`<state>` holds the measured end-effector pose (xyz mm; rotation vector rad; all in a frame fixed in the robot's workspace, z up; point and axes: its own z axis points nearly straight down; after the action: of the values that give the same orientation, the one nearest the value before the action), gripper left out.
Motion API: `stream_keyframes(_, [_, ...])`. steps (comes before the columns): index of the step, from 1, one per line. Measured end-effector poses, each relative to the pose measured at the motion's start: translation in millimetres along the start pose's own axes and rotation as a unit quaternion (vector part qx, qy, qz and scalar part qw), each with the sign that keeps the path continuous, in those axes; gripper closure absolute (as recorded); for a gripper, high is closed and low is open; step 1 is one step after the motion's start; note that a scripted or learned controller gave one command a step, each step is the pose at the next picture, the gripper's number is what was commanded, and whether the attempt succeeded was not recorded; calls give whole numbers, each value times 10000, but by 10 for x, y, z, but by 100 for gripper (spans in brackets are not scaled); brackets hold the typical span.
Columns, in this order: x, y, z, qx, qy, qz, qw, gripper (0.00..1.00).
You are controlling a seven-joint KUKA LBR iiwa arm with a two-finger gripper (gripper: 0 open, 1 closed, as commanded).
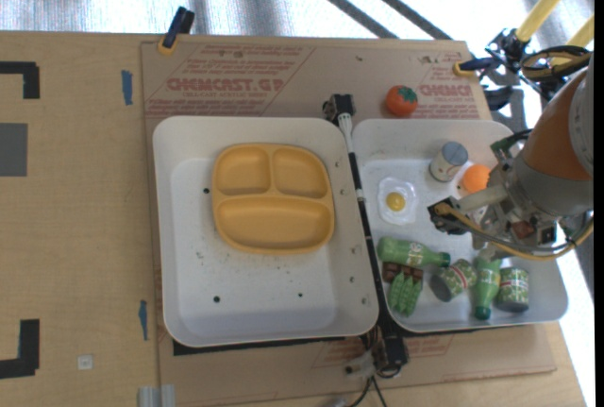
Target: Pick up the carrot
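White right bin [557,301], carrot [477,177] orientation unclear, partly hidden

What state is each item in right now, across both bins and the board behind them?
Yellow three-compartment plastic plate: flat in left bin.
Fried egg toy: flat in right bin.
Green plastic bottle: lying on its side.
Small grey-capped jar: upright.
Orange tomato toy: outside the bins, on cardboard.

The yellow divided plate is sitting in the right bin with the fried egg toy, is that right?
Not quite. The camera view shows the yellow divided plate in the left bin, by itself. The fried egg toy lies in the right bin.
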<state>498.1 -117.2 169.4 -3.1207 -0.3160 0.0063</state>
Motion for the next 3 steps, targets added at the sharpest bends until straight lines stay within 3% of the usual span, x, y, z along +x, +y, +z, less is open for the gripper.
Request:
stream_keyframes(1, [-140, -263, -337, -18, 9, -2, 10000, 100])
stream_keyframes(2, [-169, -142, -113, -5, 0, 18, 10000, 100])
stream_keyframes(3, [-131, -301, -147, -5, 5, -10, 10000, 100])
